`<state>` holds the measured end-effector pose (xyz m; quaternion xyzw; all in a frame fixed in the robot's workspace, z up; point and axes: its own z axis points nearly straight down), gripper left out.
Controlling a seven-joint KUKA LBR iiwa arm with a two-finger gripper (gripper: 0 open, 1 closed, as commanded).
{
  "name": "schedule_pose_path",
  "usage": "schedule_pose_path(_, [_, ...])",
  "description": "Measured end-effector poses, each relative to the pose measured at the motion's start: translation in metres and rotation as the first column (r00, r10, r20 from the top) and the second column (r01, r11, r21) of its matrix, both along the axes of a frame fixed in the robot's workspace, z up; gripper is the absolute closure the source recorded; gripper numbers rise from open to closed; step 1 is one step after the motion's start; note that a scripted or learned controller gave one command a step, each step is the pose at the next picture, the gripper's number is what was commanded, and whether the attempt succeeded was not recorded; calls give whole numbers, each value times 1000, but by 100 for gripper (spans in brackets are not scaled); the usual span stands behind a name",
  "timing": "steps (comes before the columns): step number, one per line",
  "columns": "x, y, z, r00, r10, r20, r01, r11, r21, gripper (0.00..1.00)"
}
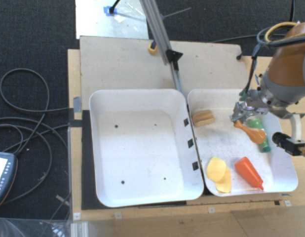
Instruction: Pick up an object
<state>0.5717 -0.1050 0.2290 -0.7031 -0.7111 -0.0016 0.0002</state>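
The gripper [243,113] hangs over the right bin [285,181] near its far edge, touching an orange drumstick toy [251,130]. A tan block [203,117] lies by the bin's left wall, a yellow piece [217,172] and orange cone [248,172] near its front edge.

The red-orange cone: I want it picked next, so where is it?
The red-orange cone lies in the right bin, near its front edge, just right of the yellow pieces and below the gripper.

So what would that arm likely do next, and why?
Probably lower a little and close on the orange drumstick-shaped toy. The pincer sits right over that toy's narrow end in the right bin, with nothing seen between its fingers, while the yellow piece and red cone lie farther off.
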Motion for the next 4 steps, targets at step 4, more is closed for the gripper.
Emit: schedule_pose_path(4, [-48, 202, -13, 1000, -1, -4, 1, 1000, 0, 100])
